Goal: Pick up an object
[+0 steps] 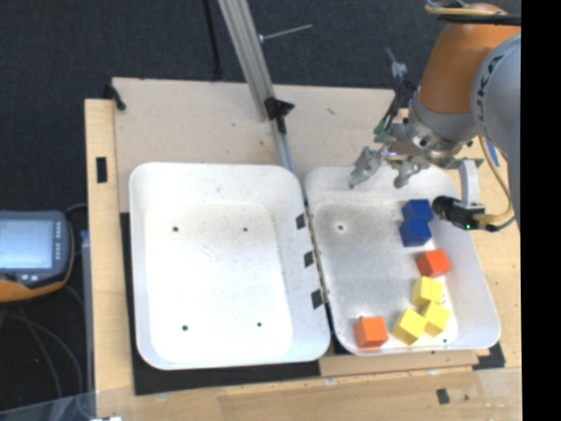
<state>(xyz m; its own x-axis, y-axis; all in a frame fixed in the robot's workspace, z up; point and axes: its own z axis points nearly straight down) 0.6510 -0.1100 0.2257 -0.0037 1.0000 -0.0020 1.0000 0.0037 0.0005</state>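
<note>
My gripper (382,172) hangs over the far edge of the right bin (351,261), its two grey fingers spread apart with nothing between them. A blue block (416,221) lies in that bin just below and right of the gripper. Further toward the front sit an orange-red block (432,262), three yellow blocks (429,290) (436,319) (408,326) bunched together, and an orange block (371,331) near the front rim.
The left bin (215,261) lies beside the right one, divided by a ridge with black clips. A slanted metal rail (254,60) crosses the back of the bench. A grey device (31,248) sits off the bench at left.
</note>
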